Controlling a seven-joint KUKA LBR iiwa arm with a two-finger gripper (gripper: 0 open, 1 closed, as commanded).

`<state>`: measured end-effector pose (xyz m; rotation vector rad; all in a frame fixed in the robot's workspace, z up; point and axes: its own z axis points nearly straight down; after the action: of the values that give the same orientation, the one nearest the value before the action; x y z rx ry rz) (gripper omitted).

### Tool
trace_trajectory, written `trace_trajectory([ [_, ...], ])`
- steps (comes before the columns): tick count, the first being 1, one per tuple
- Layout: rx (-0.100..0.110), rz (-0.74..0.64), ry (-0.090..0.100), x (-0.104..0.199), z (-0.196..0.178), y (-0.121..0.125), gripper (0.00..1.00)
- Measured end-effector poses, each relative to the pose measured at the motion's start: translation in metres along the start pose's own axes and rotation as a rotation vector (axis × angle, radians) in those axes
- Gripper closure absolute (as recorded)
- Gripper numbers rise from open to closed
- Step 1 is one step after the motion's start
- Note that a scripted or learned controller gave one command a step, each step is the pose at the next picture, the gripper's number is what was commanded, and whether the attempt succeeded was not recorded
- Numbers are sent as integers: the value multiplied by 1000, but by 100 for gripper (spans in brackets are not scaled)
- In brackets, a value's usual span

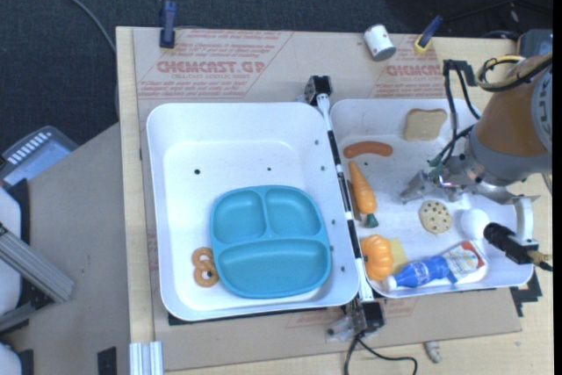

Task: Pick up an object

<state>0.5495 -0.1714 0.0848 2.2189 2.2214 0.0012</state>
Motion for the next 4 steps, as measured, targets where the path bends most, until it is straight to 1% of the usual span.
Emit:
trace_trajectory([
  [1,9,-4,16,-44,-1,118,0],
  [2,3,1,1,-29,0,21,0],
  [3,3,0,2,45,1,-40,0],
  [4,-1,2,-3,63,0,5,0],
])
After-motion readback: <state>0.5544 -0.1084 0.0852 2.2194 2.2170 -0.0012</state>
